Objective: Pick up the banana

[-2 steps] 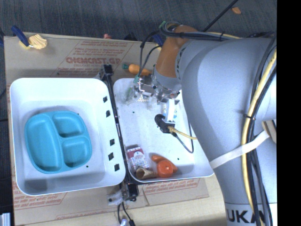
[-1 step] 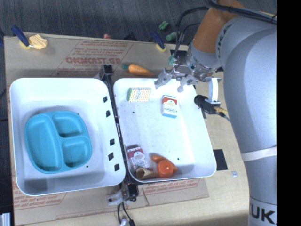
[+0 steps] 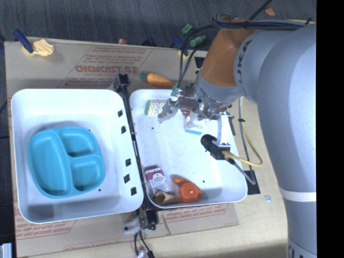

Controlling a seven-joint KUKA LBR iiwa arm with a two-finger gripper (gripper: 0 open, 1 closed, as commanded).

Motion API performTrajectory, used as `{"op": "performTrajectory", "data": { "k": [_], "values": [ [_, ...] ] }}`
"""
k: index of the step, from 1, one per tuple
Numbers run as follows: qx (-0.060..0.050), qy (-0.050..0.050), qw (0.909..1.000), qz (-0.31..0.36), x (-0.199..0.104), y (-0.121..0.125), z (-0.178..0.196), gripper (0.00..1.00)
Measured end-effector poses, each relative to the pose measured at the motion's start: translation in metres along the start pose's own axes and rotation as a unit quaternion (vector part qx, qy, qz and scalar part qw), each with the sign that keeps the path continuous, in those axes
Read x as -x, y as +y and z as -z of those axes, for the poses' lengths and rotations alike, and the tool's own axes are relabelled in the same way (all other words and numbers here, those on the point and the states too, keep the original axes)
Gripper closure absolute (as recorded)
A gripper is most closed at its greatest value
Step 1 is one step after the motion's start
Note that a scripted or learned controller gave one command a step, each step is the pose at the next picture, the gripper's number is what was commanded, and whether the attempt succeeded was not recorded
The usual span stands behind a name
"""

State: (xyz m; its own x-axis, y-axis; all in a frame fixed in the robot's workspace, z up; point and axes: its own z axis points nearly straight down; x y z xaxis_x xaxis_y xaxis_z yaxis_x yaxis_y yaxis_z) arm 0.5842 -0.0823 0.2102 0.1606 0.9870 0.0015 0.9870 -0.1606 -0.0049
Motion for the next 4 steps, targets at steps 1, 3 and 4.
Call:
{"op": "performTrajectory", "data": {
  "k": [1,3,4],
  "values": [
    [-0.001,-0.001,0.9967,0.081,-0.087,-0.076,-0.02,0.0],
    [-0.002,-0.002,0.9928,0.12,-0.268,-0.154,-0.053,0.0],
    [-0.003,-0.002,0.9925,0.122,-0.268,-0.154,-0.043,1.0]
  ]
}}
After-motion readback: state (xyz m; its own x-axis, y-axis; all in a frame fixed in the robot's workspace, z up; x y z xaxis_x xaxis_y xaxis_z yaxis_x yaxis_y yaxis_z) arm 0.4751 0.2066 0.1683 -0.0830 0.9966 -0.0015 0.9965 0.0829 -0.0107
